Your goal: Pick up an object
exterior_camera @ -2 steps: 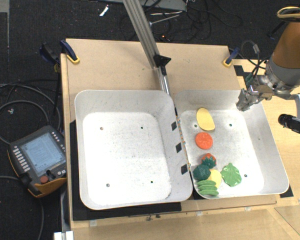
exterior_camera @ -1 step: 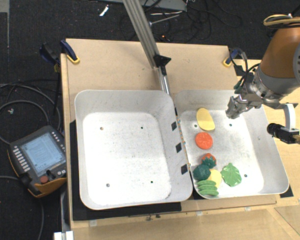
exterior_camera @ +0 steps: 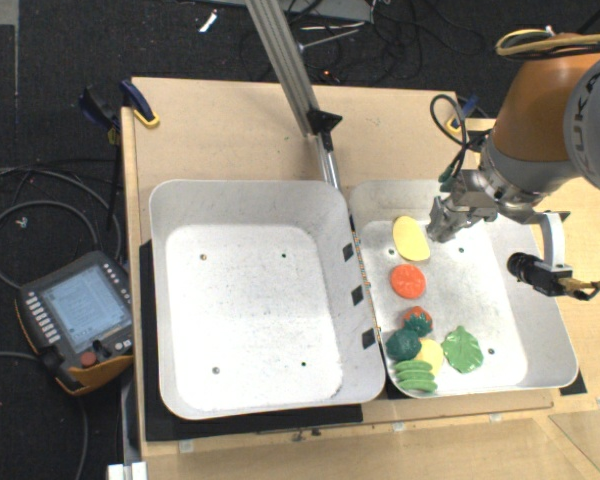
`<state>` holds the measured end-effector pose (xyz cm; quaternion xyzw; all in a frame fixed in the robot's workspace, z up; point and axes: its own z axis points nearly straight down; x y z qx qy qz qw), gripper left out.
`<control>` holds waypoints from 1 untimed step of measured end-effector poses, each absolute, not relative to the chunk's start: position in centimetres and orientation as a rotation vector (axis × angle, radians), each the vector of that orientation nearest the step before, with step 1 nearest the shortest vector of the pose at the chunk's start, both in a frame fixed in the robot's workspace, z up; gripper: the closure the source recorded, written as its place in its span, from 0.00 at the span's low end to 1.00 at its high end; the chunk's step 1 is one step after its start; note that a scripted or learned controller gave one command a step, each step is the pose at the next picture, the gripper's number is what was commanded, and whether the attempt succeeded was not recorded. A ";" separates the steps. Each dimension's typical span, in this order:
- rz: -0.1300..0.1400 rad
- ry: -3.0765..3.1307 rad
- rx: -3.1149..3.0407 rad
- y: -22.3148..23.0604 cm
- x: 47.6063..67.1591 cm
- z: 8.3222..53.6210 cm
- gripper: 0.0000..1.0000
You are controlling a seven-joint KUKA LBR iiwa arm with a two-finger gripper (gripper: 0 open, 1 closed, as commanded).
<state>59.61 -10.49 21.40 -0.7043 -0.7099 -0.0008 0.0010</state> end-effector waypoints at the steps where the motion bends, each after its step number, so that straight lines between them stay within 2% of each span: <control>1: 0.000 -2.228 -2.210 -5.0 56.6 21.6 1.00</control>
